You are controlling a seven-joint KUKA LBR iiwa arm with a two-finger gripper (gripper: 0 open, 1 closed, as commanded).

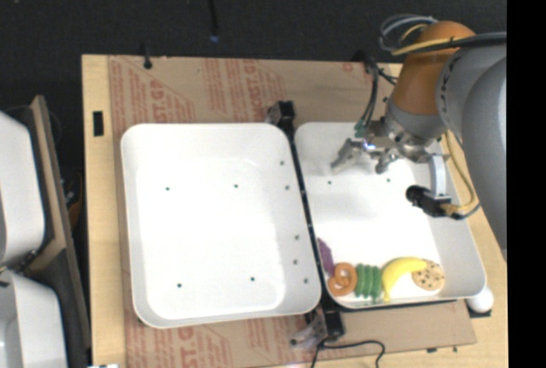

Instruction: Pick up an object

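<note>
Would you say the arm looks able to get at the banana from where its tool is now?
Probably yes: the tool hangs over the right bin's far end, with bare floor between it and the banana.

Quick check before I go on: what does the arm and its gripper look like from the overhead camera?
The arm is a bulky grey body with an orange band above the wrist. Pale cables loop over the top of that band, and a thin dark cable runs down its side. The gripper is a small metallic grey piece with thin prongs.
</note>
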